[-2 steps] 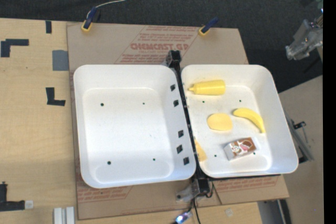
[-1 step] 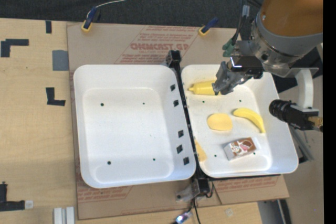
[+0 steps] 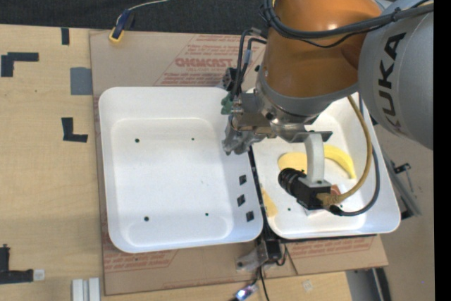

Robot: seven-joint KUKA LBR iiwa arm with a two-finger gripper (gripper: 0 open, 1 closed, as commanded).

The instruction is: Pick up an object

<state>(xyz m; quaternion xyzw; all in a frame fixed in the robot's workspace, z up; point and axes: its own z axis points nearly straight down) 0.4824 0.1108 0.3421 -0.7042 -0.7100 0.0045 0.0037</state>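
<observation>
I see a curved yellow banana [image 3: 342,161] lying mid-way across the right bin [image 3: 386,218], partly behind the arm. The end effector [image 3: 237,136] is over the bins' shared edge; I can't tell if it's open or closed.

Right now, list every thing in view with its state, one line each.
left bin: flat on the bench, beside the right bin
right bin: flat on the bench, holding the banana
banana: lying in the right bin, partly hidden by the arm, not gripped
arm: reaching in over the right bin
gripper: low where the two bins meet, nothing seen in it
</observation>
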